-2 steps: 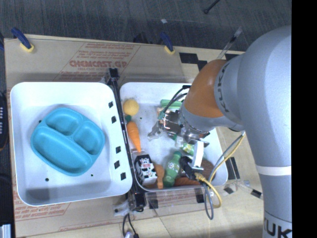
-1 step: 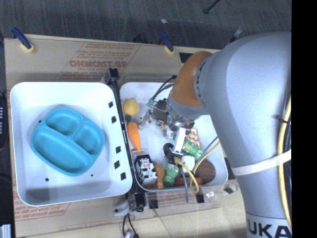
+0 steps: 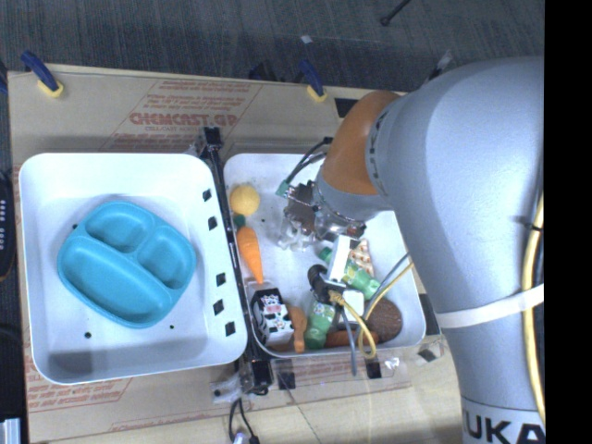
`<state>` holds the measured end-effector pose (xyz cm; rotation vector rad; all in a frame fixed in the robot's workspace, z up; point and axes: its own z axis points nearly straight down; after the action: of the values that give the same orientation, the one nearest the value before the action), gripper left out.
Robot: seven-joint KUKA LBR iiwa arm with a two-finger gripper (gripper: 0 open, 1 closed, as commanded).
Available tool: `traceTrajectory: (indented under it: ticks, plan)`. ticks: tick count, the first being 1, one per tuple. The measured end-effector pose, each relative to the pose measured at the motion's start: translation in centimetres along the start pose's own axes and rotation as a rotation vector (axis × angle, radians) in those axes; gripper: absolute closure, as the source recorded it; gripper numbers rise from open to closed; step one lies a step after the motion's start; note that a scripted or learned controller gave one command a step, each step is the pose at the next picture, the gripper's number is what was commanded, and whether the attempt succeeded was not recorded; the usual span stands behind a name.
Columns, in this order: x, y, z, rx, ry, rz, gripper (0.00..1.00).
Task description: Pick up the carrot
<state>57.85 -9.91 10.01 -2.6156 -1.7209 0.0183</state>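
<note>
My arm [image 3: 472, 220], grey with an orange band: nearest the camera, reaching in from the right and covering much of the right bin [image 3: 262, 166]. Carrot [image 3: 250, 253]: orange, lying lengthwise against the right bin's left wall, loose, apart from my gripper [image 3: 298, 222]. Gripper: low over the bin floor just right of the carrot; whether released or clenched I cannot tell, since the tip is blurred under my wrist. Yellow ball [image 3: 244, 199]: just above the carrot's thick end, nearly touching. Black-and-white box [image 3: 269, 310]: just below its thin end. Second orange piece [image 3: 298, 327], green pieces [image 3: 340, 280] and brown lump [image 3: 383, 317]: crowded along the bin's lower side. Left bin [image 3: 111, 169]: holds a blue divided tray [image 3: 127, 262], well apart. Risks, as I judge them: the wall leaves little room for a finger on the carrot's left, so a closing could push it aside or roll it; a descent slightly off could catch the ball or box; the other orange piece could be mistaken for the target.
</note>
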Motion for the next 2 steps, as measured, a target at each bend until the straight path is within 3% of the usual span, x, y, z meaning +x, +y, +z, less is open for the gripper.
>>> traceTrajectory:
  ticks: [1, 2]
  plan:
    - [8.6, -4.4, -9.5, -0.012, 0.007, 0.085, 1.00]
    - [9.2, -12.4, -18.5, -0.009, 0.007, 0.211, 1.00]
